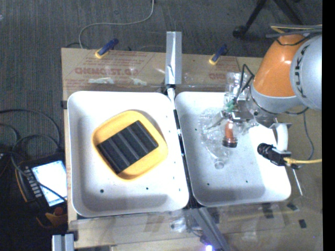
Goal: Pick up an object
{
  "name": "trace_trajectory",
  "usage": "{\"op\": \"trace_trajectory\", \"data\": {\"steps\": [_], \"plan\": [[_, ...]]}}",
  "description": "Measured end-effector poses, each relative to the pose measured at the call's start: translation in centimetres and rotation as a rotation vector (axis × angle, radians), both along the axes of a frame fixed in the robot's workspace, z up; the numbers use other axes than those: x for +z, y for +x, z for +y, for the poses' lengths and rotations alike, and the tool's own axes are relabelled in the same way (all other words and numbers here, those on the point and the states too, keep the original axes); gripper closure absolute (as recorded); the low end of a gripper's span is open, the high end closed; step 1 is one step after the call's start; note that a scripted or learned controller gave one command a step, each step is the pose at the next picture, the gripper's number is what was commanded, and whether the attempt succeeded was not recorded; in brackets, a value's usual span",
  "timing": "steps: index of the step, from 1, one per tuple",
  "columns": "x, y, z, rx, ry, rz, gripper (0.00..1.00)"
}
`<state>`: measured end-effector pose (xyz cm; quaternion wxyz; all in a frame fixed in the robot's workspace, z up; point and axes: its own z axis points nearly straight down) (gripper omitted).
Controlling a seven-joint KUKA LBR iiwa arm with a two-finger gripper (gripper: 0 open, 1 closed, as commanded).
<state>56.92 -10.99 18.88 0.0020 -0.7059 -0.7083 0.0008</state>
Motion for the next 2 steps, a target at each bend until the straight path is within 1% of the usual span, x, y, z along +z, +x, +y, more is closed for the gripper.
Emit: {"op": "trace_trajectory", "data": {"steps": [1,2], "plan": [[-4.9,0.5,-4.7,0.178,-0.001,-0.001,0.0],[-9.7,3.6,-7.8,0.146,-0.001,-0.017,0.0]]}}
